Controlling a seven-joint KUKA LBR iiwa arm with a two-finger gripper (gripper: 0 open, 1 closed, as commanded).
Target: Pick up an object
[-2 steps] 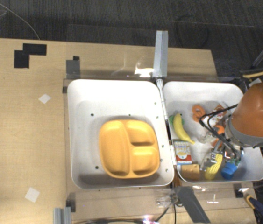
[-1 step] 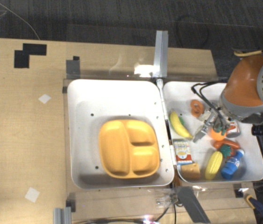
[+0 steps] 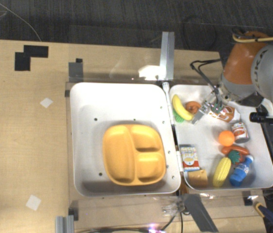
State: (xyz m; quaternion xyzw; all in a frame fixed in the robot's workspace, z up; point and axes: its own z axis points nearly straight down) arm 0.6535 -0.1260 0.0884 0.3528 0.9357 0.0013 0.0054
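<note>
My tool (image 3: 205, 108) hangs over the right bin (image 3: 271, 176), toward its 11 o'clock corner. The pickable things lie there: a yellow banana (image 3: 180, 108) with a green tip, curved, at 10 o'clock, just beside a small brown round piece (image 3: 192, 106). An orange ball (image 3: 226, 138) sits near the centre, touching a striped can (image 3: 240, 132) at its 2 o'clock. At 6 o'clock lie a yellow corn cob (image 3: 222, 171), a blue bottle (image 3: 240, 172) and a small carton (image 3: 189, 158).

Grey rounded arm (image 3: 272, 72) with an orange band (image 3: 240, 62) (glossy), black cables, and a small metallic claw (image 3: 205, 109).
</note>
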